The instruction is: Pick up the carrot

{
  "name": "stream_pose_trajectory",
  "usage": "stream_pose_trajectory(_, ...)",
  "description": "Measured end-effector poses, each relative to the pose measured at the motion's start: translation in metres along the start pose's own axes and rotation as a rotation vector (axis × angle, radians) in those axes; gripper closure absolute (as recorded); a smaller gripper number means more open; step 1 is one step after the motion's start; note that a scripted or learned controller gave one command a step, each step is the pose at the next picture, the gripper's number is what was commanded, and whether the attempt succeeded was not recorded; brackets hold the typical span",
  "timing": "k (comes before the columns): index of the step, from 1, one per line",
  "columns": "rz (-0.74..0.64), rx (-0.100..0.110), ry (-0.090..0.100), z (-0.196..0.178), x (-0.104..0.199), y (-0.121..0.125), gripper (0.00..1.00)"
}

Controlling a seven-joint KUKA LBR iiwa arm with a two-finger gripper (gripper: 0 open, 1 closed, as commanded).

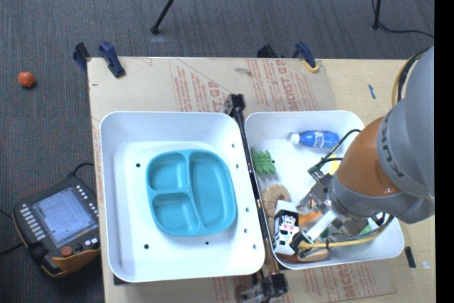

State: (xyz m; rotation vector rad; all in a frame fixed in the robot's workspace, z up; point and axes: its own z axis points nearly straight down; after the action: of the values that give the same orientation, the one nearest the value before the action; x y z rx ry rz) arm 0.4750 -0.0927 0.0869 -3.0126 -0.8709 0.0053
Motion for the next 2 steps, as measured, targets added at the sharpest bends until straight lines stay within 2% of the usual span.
stream_pose_trajectory(1, -0.086, -0.001, 0.0, -0.001, 0.057, 0.02, 0.0)
stream_pose_trajectory(2, -0.235, -0.002, 0.0, -0.035, 0.011, 0.014, 0.0)
